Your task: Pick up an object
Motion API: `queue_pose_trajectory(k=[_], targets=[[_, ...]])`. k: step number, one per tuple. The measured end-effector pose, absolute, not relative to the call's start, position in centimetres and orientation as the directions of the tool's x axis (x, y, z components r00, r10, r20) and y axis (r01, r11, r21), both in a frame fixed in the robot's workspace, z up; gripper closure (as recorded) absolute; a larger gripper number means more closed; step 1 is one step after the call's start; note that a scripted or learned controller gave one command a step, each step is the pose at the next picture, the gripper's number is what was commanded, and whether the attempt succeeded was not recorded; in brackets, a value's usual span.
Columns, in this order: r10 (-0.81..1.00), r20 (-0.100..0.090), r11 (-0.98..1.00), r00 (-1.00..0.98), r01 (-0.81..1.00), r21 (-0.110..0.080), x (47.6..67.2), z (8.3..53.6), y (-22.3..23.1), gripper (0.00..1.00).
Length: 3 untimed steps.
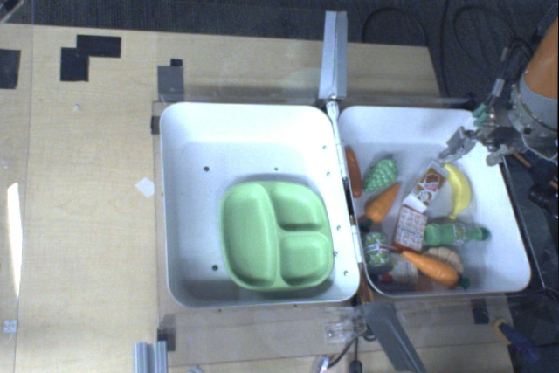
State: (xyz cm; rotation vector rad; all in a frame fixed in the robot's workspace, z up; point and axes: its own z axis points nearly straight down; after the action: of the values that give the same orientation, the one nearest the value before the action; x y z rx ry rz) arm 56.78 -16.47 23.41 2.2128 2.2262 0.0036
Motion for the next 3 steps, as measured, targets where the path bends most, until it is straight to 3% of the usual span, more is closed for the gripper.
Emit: queue_pose_trajectory(k=[1,2,3], targets=[[0.959,0.001,-0.283,0.283,0.959,0.002,52.0,23.2,-15.2,0.0],[0.961,0.002,-0.276,0.276,0.961,0.013,56.8,8.9,-14.2,0.0],[0.962,0.004,-0.274,0.274,0.962,0.018,57.1,10.1,-14.1,1.0]])
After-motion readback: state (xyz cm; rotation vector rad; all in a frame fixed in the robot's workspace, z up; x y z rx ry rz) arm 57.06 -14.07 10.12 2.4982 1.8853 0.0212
